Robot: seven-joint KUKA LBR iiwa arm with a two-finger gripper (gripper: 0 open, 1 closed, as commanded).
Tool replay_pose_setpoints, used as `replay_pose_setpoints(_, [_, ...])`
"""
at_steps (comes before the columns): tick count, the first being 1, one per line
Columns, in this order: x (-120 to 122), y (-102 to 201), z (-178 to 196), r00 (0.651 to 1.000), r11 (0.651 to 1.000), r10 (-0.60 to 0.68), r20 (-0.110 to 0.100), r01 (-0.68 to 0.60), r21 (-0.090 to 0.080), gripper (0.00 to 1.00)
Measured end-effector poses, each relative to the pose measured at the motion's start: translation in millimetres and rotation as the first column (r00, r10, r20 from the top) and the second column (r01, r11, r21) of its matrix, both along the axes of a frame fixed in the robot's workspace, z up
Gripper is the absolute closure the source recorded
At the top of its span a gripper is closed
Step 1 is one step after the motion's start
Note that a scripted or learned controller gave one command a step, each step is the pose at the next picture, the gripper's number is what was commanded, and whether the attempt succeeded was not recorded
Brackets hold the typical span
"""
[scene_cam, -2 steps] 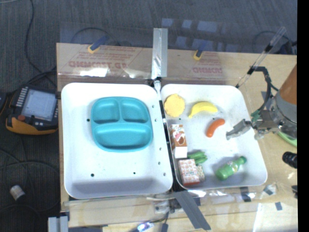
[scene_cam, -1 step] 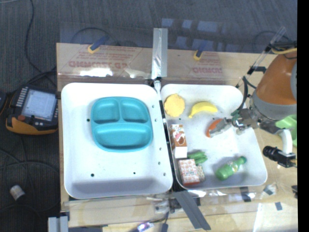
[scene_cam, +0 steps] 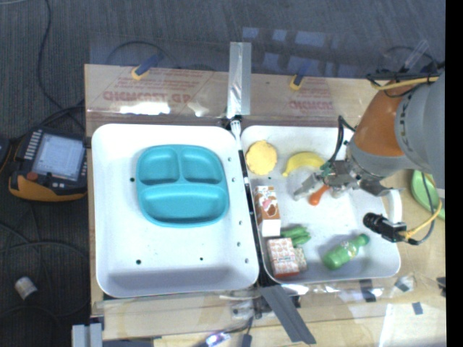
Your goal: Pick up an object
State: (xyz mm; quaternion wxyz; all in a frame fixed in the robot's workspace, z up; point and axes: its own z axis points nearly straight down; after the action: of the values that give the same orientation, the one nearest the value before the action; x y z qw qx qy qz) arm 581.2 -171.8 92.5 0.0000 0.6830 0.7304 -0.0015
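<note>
Nearest the camera, a green bottle (scene_cam: 345, 252) and a red carton (scene_cam: 283, 258) lie along the right bin's (scene_cam: 376, 267) front edge. Further back, the gripper (scene_cam: 311, 191) hangs low over the bin floor, its jaws spread apart and gripping nothing. A small orange piece (scene_cam: 315, 199), perhaps a carrot, lies just beside its tips, right of the banana (scene_cam: 302, 163). Its long axis seems to run roughly front to back. Judging by this, the reach is in hand; next it must centre and close.
</note>
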Motion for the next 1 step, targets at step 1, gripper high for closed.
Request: replay_pose_setpoints(1, [0.0,0.9,8.8,1.0,1.0,0.001,-0.001,-0.001,0.002,1.0])
